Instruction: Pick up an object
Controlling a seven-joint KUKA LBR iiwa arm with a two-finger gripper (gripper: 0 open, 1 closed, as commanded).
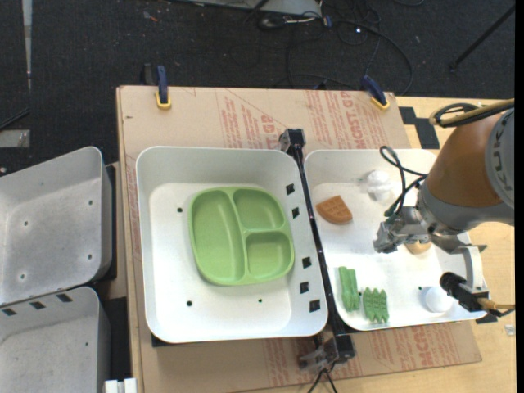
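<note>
Gripper (391, 237) low over right bin (360, 322), finger state impossible to tell. Orange-brown wedge (334, 210) just left of gripper, apart from it. Green bean pieces (364, 297) below-left of gripper.

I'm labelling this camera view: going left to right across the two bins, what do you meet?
Green plate → divider → orange piece → green beans → gripper → arm.
</note>
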